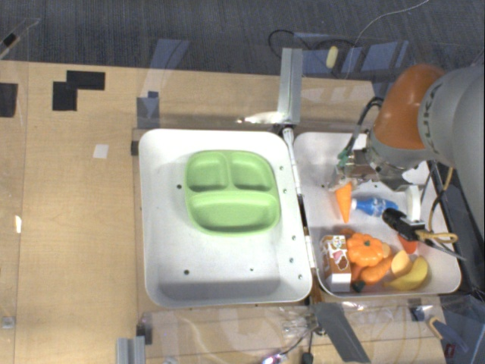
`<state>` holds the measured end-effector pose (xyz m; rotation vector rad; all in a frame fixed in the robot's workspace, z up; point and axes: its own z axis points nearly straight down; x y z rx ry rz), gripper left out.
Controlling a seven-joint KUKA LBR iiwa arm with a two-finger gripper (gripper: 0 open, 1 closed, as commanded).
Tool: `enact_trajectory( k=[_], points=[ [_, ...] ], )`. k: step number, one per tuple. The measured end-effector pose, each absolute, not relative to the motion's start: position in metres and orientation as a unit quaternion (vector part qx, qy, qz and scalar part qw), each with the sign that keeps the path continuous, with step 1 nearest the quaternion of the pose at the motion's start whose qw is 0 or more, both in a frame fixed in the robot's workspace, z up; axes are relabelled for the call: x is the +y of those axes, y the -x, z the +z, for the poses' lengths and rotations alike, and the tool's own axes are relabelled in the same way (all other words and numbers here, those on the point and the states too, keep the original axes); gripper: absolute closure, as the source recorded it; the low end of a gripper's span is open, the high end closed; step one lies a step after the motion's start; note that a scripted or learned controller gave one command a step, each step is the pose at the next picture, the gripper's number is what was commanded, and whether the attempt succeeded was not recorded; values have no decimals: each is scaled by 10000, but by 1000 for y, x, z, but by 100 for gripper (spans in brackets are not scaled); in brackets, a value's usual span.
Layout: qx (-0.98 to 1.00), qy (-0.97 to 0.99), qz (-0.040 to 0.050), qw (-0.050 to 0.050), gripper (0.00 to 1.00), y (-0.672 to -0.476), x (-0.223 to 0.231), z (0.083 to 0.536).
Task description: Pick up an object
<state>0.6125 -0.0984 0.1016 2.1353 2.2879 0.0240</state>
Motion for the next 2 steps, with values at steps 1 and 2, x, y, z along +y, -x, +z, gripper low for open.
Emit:
enact_trajectory(
  k=[1, 2],
  points=[
    [7115, -7026, 27, 28, 100, -670, -58, 188],
    [7389, -6738, 22, 32, 100, -670, -70, 235]
  ],
)
